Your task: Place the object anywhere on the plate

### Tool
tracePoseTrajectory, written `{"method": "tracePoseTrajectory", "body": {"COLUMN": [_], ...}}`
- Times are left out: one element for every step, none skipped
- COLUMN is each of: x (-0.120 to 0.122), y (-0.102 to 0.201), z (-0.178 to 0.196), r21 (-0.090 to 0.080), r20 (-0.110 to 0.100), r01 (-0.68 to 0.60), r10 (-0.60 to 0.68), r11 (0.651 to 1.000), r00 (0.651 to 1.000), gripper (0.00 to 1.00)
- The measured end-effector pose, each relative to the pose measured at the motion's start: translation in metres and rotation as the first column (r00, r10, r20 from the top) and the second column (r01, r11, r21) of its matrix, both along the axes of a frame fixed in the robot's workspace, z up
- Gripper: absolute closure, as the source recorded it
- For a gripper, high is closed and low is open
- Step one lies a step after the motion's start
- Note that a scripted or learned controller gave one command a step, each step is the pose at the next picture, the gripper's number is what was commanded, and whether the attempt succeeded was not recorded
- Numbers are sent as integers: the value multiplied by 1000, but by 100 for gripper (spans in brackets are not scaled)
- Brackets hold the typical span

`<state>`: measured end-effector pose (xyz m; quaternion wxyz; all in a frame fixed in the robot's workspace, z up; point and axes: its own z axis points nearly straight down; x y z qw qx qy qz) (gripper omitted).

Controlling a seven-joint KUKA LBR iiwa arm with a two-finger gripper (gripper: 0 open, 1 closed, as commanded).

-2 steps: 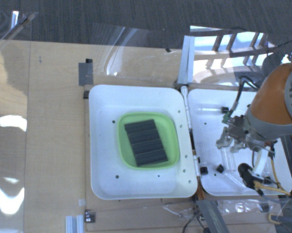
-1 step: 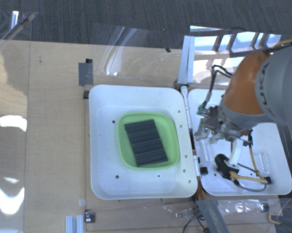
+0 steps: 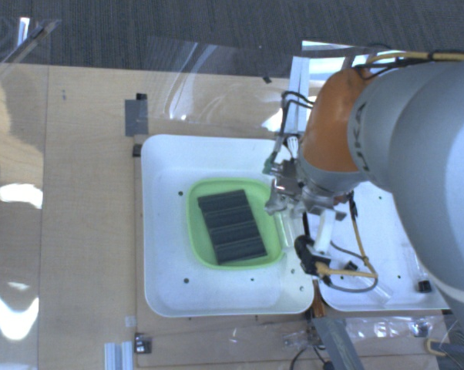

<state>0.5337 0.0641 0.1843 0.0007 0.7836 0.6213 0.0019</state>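
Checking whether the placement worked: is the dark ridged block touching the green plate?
Touching. The camera view shows the dark ridged block lying flat inside the green plate, its rim visible all round.

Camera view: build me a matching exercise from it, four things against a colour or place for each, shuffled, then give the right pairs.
Things:
1. plate
2. ridged object
3. band above the wrist
4. left bin

Descriptions:
A. orange
B. dark grey, lying on the plate
C. white, holding the plate
D. light green, with rounded corners

Right pairs: 1-D, 2-B, 3-A, 4-C.
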Motion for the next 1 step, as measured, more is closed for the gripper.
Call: {"method": "tracePoseTrajectory", "body": {"x": [0], "y": [0], "z": [0], "r21": [0], "r20": [0], "r01": [0], "r10": [0], "r11": [1000], "r00": [1000], "gripper": [0]}}
